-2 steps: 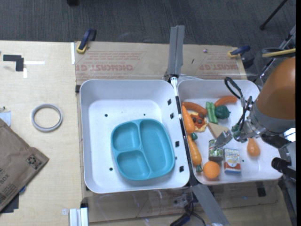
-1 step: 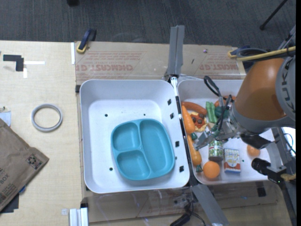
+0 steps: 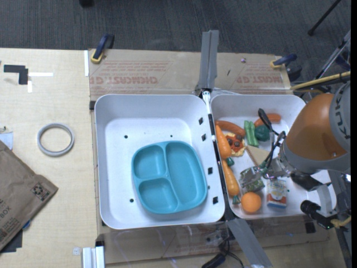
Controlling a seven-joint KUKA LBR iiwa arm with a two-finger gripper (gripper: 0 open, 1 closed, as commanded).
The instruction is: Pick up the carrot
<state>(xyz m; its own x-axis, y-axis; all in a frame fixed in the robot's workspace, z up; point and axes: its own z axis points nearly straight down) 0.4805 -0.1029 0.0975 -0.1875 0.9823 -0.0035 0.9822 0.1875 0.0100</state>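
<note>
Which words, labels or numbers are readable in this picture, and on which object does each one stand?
"BOX": on the brown cardboard piece at the left edge.
Red print on the cardboard sheet behind the bins: upside down and blurred, not readable.
Label on the small carton in the right bin: too small to read.

The grey arm (image 3: 318, 133) enters from the right, its orange band bulking above the wrist and sloping down-left to the gripper (image 3: 254, 177), whose metal end sits below and left of that band, its tip too cluttered to read.
</note>
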